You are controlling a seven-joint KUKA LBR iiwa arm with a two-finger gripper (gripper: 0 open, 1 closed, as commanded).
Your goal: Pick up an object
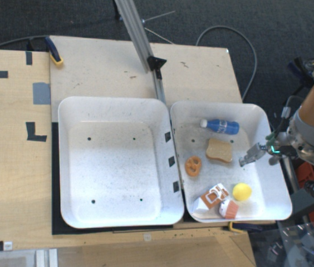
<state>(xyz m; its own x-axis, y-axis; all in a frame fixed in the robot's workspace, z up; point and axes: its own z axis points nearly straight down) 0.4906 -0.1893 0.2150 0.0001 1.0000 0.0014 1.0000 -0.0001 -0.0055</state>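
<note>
The right bin [260, 115] holds a blue bottle [221, 127] lying on its side at the back. A slice of bread [220, 150] lies near the middle, with an orange pretzel [193, 165] to its left. At the front are a yellow ball [241, 192] and an orange and white carton [217, 199]. My gripper [247, 158] reaches in over the bin's right side, just right of the bread and above the ball, with nothing seen in it.
The left bin [68, 149] stands beside the right one. A metal pole [137, 29] slants down from the top to the gap between the bins. A cable [240, 38] loops on the dark floor at the back right.
</note>
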